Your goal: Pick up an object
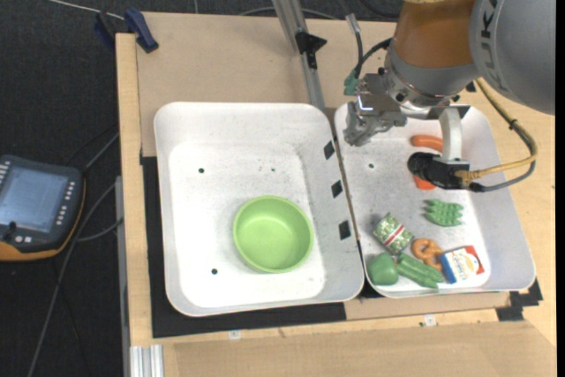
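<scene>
Candidate pick: green leaf-shaped toy (pixel 443 212), right bin (pixel 503 252), lying flat, apart from neighbours. Probably light, stiffish plastic, ridged; best pinched across narrow width. Hand (pixel 360 130) near bin's left rim; released or clenched: cannot tell.

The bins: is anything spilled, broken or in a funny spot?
Nothing looks spilled or broken. The green bowl sits upright in the left bin. The small toys lie bunched at the near end of the right bin, a jumble but all inside it. The gripper hangs over that bin's far end.
</scene>
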Robot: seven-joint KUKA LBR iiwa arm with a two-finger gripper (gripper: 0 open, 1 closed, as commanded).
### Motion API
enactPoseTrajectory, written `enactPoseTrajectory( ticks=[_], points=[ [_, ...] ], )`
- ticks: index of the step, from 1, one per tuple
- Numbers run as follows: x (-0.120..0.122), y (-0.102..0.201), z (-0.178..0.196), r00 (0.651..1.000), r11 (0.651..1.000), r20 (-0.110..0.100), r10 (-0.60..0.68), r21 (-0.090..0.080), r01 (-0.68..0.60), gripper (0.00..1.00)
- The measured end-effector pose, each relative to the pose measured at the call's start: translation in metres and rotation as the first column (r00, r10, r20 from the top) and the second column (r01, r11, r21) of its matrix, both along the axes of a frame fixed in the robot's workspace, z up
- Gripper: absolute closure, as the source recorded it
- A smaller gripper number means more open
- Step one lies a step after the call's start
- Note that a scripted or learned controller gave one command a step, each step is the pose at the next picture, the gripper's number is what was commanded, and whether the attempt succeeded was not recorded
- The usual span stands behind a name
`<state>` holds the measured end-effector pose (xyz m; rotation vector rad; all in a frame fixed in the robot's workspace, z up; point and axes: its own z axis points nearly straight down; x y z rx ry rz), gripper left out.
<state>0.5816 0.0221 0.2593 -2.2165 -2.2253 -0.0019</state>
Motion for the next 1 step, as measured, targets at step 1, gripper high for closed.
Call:
enactPoseTrajectory(
  ticks=[1],
  points=[
    [-0.0275,0.0478,-0.0176,1.000,1.000,-0.002,0.000,0.000,0.000,1.00]
  ],
)
